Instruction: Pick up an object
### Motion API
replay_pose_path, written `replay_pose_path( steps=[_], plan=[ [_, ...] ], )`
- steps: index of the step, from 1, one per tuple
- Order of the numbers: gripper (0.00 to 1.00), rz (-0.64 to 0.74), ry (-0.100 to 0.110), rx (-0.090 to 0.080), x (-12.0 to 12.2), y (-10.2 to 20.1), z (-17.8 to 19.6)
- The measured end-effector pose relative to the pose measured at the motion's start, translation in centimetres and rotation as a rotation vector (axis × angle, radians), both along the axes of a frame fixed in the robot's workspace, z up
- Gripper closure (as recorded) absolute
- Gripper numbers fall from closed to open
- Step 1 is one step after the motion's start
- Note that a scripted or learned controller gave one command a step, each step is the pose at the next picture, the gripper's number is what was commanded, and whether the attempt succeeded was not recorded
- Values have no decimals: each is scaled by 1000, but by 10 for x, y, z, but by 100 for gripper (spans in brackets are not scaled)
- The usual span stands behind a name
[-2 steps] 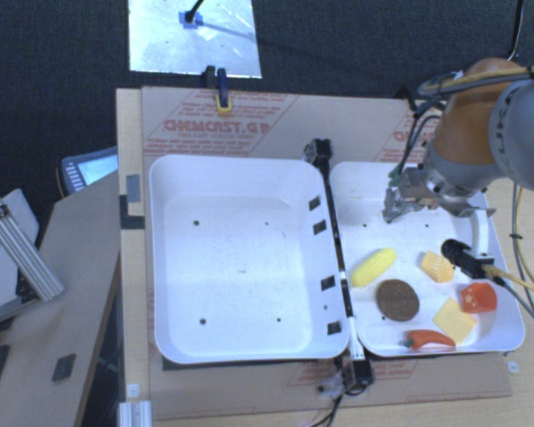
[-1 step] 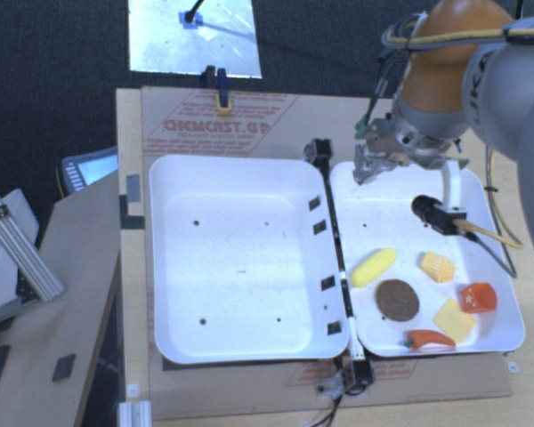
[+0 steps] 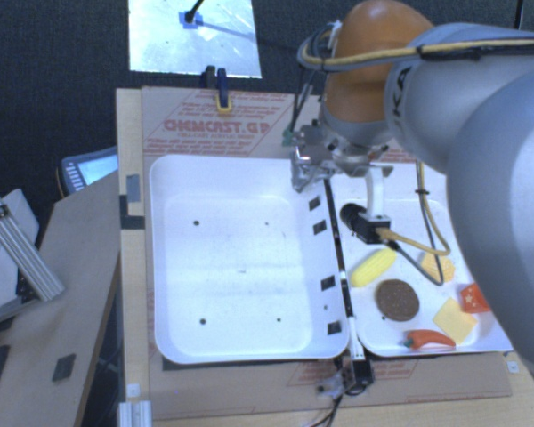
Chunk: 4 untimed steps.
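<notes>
Gripper [image 3: 304, 174] is hovering at the far end of the seam [image 3: 336, 261] where the two bins are meeting, above the rims rather than down among any items. Whether it is open or closed cannot be determined from this view, and nothing is showing in its grasp.

Candidate objects are all lying in the right bin [image 3: 365, 318]. The corn cob [image 3: 374, 267] is lying nearest the gripper, tilted, just beside the seam. A brown disc [image 3: 398, 299] is lying flat just below the cob. Further out, a yellow wedge [image 3: 454, 318] is sitting near the front right of the bin, with a red piece [image 3: 473, 298] touching or nearly touching its upper edge. An orange-red pepper [image 3: 429, 338] is lying along the front wall.

The left bin [image 3: 240, 265] is sitting alongside, and the arm [image 3: 481, 114] is overhanging much of the right bin.

Progress assessment: the pick is not yet made. No object is lifted. Remaining steps are likely positioning over one item, descending, closing on it and raising it.
</notes>
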<state>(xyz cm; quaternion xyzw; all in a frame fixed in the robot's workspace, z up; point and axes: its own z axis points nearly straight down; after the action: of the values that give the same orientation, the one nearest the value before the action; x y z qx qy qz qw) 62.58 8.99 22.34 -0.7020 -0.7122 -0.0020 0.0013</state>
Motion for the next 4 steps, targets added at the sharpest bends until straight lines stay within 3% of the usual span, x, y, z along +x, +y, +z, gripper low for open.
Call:
replay_pose_path(
  steps=[1,2,3,4],
  plan=[
    [0,-11,-1,-4,1,-8,0],
    [0,-16,-1,-5,-30,-52,39],
    [100,-9,-3,-4,-28,-49,48],
    [100,2,-4,1,-31,79,67]
  ],
)
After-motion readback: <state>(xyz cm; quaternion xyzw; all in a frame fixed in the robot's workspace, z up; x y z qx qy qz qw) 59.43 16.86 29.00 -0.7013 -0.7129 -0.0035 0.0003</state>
